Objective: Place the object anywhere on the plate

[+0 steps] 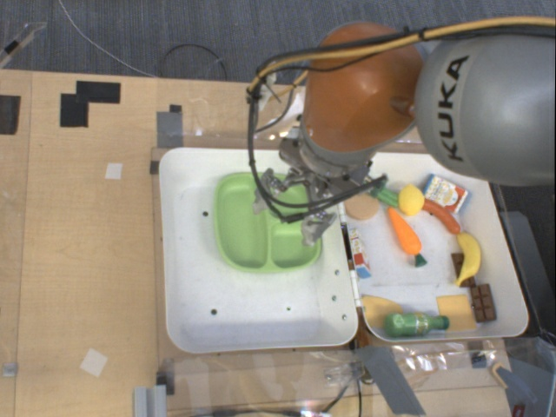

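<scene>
A green two-part plate [248,233] lies in the left white bin [200,320], near its upper right. My gripper [300,208] hangs below the orange wrist band, right over the plate's right compartment and right rim. The wrist and its black cables cover the gripper from above, so I cannot make out any object in it.
The right bin [508,320] holds a carrot [404,233], a lemon [411,200], a banana [469,257], a juice carton [445,192], a green bottle [415,323], a chocolate bar [482,301], a cheese wedge [453,307], a tan disc [363,208] and a small box [358,254].
</scene>
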{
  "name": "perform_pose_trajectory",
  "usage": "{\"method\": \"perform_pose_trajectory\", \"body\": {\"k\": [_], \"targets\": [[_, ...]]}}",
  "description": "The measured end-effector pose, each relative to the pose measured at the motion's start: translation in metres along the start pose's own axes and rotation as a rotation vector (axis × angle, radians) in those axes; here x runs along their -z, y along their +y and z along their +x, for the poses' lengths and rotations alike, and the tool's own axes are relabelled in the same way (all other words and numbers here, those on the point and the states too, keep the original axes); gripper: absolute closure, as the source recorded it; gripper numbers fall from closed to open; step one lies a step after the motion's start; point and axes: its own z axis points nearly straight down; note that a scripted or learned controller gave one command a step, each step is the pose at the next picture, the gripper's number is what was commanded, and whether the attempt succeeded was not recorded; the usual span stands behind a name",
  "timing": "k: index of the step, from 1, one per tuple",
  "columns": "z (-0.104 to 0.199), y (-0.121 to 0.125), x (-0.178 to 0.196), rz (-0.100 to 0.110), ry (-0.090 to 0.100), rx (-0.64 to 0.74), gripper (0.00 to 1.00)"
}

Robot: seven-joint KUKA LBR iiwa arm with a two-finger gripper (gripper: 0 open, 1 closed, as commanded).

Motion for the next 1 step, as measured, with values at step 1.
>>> {"method": "perform_pose_trajectory", "body": {"k": [1], "targets": [[0.0606,0.0063,0.114,0.011,-0.009,-0.16,0.0]]}}
